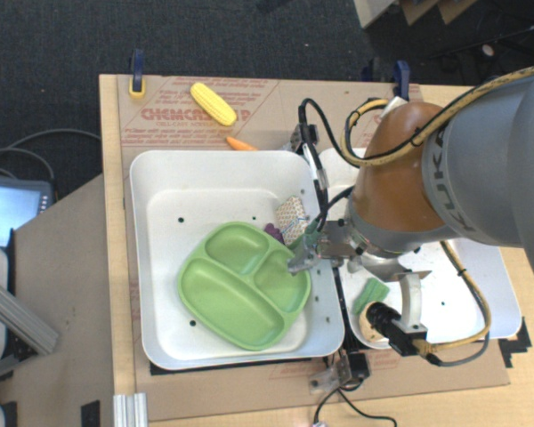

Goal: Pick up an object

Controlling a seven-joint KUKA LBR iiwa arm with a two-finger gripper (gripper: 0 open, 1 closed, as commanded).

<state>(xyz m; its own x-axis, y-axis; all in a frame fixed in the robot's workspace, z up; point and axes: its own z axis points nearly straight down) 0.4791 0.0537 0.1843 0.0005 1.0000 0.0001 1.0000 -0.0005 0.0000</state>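
Green plastic, the divided plate lies in the left bin. The gripper hangs at the plate's right rim; we cannot tell its opening or whether it grasps anything. We advise seating the rim squarely before lifting, clear of the patterned object.

You see the divided plate lying in the left bin; behind that bin, the toy corn rests on the table.
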